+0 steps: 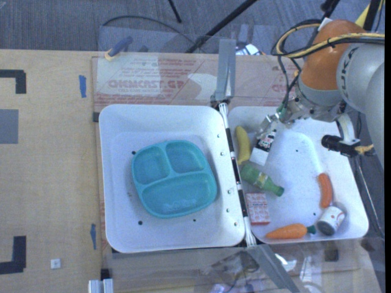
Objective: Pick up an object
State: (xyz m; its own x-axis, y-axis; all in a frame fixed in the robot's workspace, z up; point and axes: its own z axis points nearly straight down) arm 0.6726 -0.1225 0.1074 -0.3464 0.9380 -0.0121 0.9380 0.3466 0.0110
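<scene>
My gripper [266, 140] hangs low over the upper left part of the right bin [300, 152]. It is just right of a yellow banana [242, 144] and directly above a small white item [259, 158]. A green bottle [261, 180] lies on its side below that. Lower in the same bin are a red box [257, 208], an orange carrot [286, 231], a reddish sausage [325, 190] and a small can [330, 219]. Nothing is visibly lifted by the gripper.
The left bin [116, 122] holds a teal divided plate [175, 178]. The grey arm with its orange band [330, 47] comes in over the right bin's top right corner. A metal divider [225, 78] stands between the bins at the back.
</scene>
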